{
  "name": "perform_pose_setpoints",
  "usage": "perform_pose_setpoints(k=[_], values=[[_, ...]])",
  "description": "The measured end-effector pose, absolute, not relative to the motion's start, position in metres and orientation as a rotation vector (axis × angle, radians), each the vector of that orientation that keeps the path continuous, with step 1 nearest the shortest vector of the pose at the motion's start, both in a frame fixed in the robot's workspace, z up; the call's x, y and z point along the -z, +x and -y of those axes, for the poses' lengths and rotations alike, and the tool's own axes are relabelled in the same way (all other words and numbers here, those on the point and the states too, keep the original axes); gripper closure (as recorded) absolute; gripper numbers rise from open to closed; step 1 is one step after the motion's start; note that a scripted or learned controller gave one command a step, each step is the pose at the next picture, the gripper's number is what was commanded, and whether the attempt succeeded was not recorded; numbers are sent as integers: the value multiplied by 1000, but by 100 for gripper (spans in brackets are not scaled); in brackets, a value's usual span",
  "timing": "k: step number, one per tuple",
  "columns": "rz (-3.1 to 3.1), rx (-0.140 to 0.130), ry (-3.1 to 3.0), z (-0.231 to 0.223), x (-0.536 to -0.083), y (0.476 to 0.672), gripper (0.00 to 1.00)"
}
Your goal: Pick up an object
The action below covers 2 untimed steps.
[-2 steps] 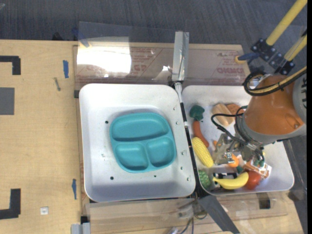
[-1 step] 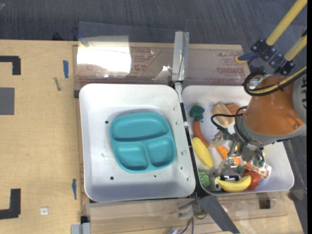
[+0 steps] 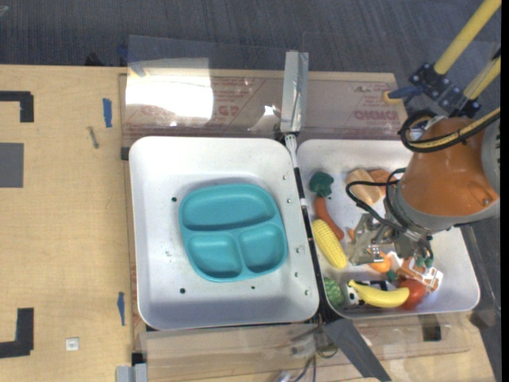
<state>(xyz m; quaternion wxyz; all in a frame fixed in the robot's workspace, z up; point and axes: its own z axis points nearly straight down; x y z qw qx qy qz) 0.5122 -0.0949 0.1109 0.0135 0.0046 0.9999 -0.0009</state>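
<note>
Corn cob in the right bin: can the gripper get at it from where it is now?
Probably yes. The corn lies bare on top near the bin's left wall, nothing over it. The gripper hangs just to its right; the carrot alongside may crowd the fingers.

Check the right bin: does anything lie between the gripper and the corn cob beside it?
Nothing visible does. The gripper hangs low in the right bin, and the corn cob lies just to its left, uncovered. A carrot lies beside the cob, not across that gap.

teal tray (image 3: 231, 231), white bins (image 3: 151, 181), yellow corn (image 3: 328, 243), yellow banana (image 3: 380, 294), orange carrot (image 3: 326, 213)
</note>
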Motion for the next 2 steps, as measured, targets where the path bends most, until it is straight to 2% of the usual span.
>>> perform_pose_setpoints(k=[1, 2], values=[[-3071, 6, -623, 181, -177, 517, 100], [-3071, 2, -627, 179, -176, 517, 0]])
